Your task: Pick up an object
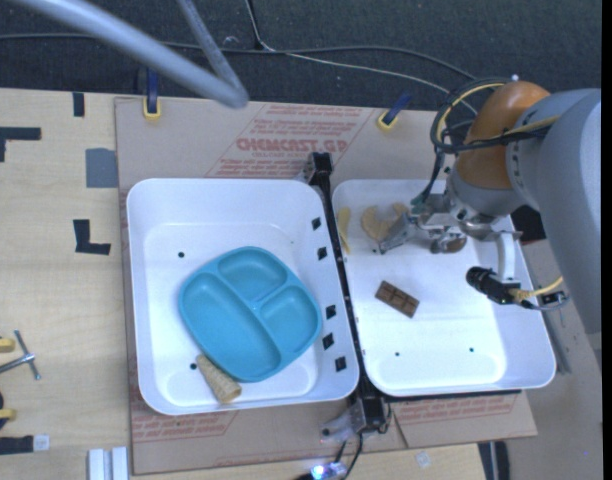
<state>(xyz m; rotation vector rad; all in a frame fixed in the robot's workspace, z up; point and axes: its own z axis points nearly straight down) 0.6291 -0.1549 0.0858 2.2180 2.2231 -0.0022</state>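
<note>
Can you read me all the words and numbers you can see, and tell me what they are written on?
"CHEMCAST GP": red print, seen upside down, on the brown cardboard sheet under the two bins.
The smaller red lines around it and along the sheet's lower edges are too blurred to read.
No words or numbers can be made out on the blue plate, the bins or the arm.
</note>
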